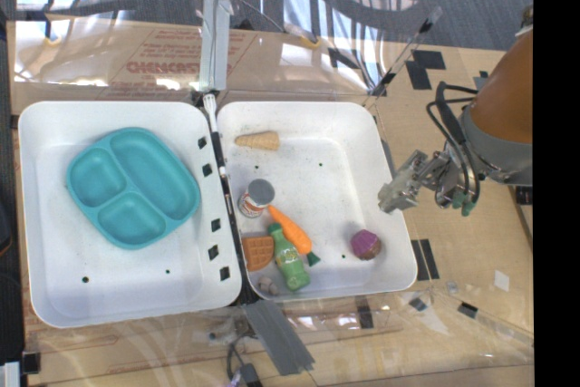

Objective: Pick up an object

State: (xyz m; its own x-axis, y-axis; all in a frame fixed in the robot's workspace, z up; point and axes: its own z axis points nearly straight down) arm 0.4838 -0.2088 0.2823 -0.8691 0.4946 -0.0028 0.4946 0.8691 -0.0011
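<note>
Picking from the right bin (pixel 362 127), we favour the purple ball (pixel 365 244) at lower right, well apart from the cluttered bottle (pixel 289 262). Our claw (pixel 399 192) hovers beyond the rim at right; open or closed, we cannot tell.

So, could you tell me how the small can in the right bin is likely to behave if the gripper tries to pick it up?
The can seems to lie tilted with its grey lid showing, so a push may roll it. Its round, smooth-looking body could slip between two fingers. The carrot lies close beside it, perhaps touching, so it may get nudged too.
</note>
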